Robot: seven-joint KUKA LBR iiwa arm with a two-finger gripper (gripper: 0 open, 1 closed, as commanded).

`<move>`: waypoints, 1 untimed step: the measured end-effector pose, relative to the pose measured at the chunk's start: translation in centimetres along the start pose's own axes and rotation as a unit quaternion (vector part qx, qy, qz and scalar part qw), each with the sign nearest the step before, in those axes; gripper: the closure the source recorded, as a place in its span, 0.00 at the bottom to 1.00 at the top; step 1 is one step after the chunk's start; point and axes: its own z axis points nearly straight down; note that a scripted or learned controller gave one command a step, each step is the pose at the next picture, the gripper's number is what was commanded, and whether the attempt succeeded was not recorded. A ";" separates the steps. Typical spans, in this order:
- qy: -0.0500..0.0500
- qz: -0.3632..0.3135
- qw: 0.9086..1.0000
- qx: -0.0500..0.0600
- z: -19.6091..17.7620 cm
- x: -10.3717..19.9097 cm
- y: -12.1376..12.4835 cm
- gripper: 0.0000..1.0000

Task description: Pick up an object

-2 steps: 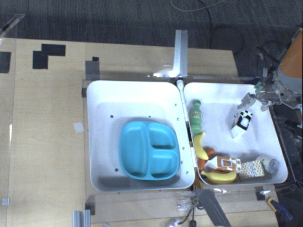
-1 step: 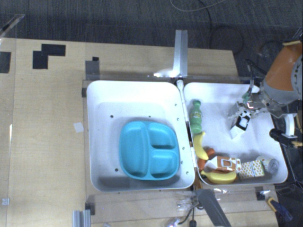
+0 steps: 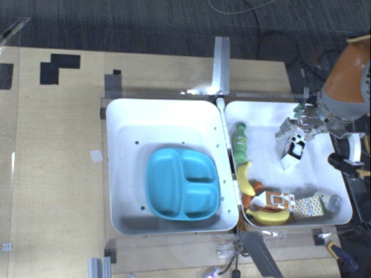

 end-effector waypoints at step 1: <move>-0.001 -0.032 0.999 -0.001 6.2 -2.7 -0.1 0.00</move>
